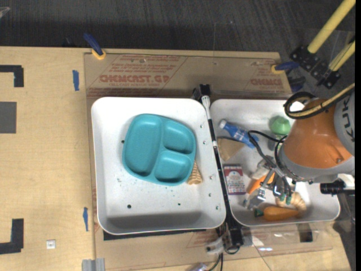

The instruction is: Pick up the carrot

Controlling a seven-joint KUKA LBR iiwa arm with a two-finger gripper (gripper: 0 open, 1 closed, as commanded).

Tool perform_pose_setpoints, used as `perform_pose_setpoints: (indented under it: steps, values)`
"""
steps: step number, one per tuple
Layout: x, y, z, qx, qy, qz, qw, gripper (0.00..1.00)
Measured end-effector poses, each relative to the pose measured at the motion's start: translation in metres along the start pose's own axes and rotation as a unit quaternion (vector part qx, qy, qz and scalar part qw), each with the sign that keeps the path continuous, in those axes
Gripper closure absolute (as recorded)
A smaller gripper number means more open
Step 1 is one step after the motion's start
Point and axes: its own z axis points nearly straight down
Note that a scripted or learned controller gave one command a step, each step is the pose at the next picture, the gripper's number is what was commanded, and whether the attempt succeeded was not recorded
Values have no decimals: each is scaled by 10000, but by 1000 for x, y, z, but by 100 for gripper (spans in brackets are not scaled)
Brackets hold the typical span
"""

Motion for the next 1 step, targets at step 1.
perform_pose_setpoints:
  steps: [1]
  values:
    - [-3,3,-12,-22,-48,-12,10000,100]
